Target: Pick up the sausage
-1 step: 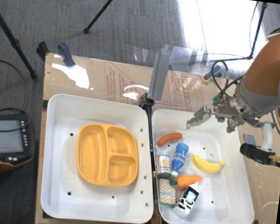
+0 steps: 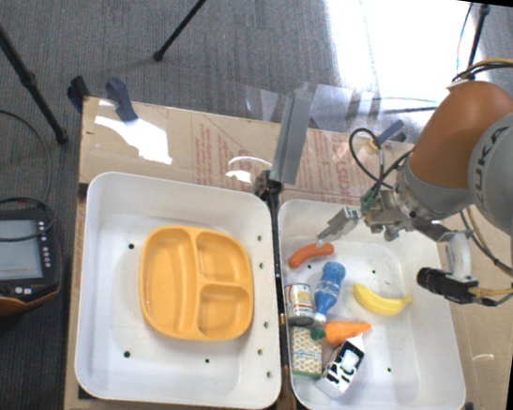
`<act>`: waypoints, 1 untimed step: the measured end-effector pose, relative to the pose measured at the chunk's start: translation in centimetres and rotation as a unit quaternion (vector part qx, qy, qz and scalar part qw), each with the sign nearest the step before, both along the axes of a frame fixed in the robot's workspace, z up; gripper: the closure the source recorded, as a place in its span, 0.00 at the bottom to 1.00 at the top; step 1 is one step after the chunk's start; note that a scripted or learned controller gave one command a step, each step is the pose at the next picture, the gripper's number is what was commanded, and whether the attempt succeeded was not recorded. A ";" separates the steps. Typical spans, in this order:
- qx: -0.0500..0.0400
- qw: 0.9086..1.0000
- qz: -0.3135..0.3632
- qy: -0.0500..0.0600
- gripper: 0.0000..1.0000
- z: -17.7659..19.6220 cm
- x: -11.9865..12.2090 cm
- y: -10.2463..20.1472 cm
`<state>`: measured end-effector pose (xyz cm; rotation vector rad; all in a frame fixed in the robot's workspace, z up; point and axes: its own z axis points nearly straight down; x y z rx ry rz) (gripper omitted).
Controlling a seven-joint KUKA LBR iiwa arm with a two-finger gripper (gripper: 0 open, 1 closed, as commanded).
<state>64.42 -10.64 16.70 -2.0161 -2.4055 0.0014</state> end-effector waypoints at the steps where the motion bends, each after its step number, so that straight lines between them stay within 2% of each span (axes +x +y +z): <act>1: 0.000 1.000 -0.020 0.000 0.00 2.3 -5.5 2.0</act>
